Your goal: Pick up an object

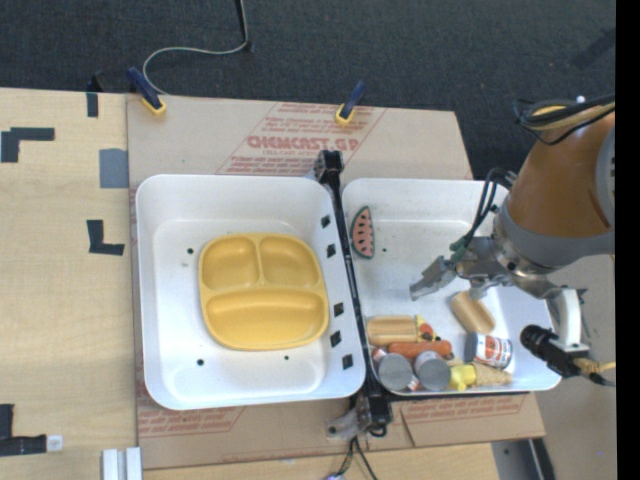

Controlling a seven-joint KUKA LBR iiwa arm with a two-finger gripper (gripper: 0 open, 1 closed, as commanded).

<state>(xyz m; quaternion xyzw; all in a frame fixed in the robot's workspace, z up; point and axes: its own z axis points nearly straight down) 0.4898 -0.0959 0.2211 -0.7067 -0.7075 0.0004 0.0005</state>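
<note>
We see the claw (432, 280) low over the right bin (420, 203), its fingers (424, 285) pointing toward the view's left. We cannot tell how far apart they stand, and we see nothing between them.

From the left, the bench (60, 268) carries a cardboard sheet (290, 143) under both bins. The left bin (165, 203) holds a yellow divided plate (264, 291), lying flat near its middle with three compartments facing up.

In the right bin, a watermelon slice (363, 232) lies against the left wall, well apart from the other objects. Along the near wall we find a cluster of candidate objects: a hot dog bun (392, 328), a carrot (412, 349) just below it, two grey round cans (415, 370) side by side, a small yellow piece (462, 376), and a red-and-white can (491, 350) lying on its side. A bread roll (472, 312) lies just beside the claw, toward the view's right and slightly nearer the camera, apart from the fingers.

The arm (562, 183) enters from the right, its orange band over the right bin's far right corner.
</note>
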